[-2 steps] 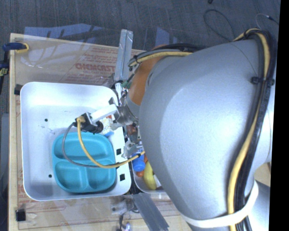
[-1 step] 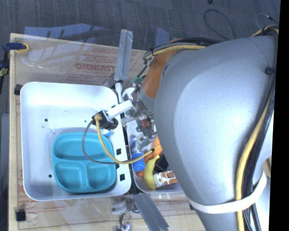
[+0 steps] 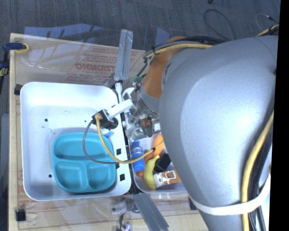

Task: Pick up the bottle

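Presently: end effector over the right bin's left side, grip state indiscernible. Blue-capped bottle just below, crowded by banana; descend squarely.

left bin: glossy white plastic | tray: smooth blue plastic | arm: satin grey

The bottle is small, of clear plastic with a blue label or cap. It lies in the right bin, close against that bin's left wall. It rests among other items: an orange piece and a yellow banana-shaped thing just beside it on its near side. Much of it is hidden; whether it is upright or tilted cannot be told.
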{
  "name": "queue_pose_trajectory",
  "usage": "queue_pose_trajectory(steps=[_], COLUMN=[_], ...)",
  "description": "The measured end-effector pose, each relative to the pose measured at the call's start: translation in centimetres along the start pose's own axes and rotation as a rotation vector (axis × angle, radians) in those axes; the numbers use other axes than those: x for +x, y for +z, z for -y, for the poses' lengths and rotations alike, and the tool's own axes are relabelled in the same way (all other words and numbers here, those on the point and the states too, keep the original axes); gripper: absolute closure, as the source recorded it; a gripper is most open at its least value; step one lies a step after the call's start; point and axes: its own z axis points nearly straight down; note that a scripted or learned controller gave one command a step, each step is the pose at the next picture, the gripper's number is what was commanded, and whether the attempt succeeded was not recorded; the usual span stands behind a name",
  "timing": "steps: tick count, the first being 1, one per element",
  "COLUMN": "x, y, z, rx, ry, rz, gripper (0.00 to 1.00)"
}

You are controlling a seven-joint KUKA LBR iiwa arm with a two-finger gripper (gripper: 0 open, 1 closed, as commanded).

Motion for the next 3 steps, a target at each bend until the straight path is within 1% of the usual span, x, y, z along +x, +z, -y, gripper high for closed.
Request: queue_pose_trajectory(steps=[1,2,3], x=[0.4,1.7,2.3], y=[-4.9,-12.2,-16.3], z=[1.8,15.3,21.5], rx=[-0.007,-0.011,-0.010], ry=[0.001,-0.241,-0.058], rz=[-0.011,-0.012,-0.012], gripper=[1.00,1.00,1.00])
